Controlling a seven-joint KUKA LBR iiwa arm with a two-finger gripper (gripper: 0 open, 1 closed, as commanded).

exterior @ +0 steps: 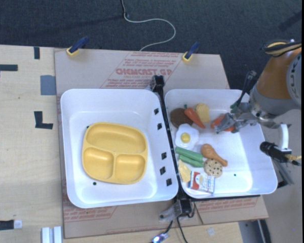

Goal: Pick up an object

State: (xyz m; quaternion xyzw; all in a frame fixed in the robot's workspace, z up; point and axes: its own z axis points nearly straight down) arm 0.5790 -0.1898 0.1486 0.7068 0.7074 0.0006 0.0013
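Over the right-hand shallow white plastic bin [243, 184], the grey arm's pincer [226, 123] hangs low near the far side, among the toy food.

A small red piece [218, 120] sits right at the pincer tip; I cannot tell whether the fingers are apart or closed on it. Nearby lie an orange plastic carrot [194, 117], a yellow corn piece [203, 112], a fried egg [186, 136], a chicken drumstick [213, 154] and a round cookie [213, 168]. The left white bin [71, 151] holds a yellow three-section plastic tray [114, 152].
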